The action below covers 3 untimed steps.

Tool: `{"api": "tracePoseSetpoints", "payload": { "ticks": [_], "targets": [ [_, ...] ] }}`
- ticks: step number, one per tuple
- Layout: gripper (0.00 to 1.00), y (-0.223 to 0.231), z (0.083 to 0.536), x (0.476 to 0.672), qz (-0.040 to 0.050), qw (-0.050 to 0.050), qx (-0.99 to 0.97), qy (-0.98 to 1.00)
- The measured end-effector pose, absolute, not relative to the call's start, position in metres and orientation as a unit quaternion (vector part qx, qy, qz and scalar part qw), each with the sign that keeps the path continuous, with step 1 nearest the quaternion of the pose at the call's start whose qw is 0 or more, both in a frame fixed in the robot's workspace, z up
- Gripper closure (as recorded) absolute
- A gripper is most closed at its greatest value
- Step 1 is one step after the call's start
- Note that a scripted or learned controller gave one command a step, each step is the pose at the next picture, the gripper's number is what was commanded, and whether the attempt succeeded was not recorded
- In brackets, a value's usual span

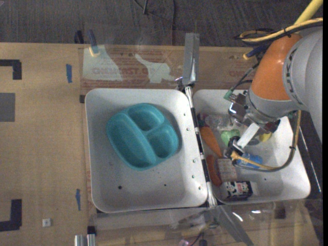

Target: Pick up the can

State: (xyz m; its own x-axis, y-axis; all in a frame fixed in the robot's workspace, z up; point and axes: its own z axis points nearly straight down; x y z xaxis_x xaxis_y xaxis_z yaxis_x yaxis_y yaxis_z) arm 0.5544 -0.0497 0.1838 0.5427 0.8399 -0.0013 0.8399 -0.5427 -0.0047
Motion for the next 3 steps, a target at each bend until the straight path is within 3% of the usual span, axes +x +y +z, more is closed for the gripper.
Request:
{"api": "tracePoseSetpoints", "payload": {
  "ticks": [1, 2, 3],
  "targets": [
    [1.00, -0.036, 0.251, 0.616, 0.0000, -0.001, -0.805, -0.593],
    [1.00, -0.017, 0.184, 0.531, 0.0012, 0.001, -0.800, -0.600],
    [0.00, -0.018, 0.184, 0.531, 0.0009, 0.001, -0.801, -0.599]
  ]
}}
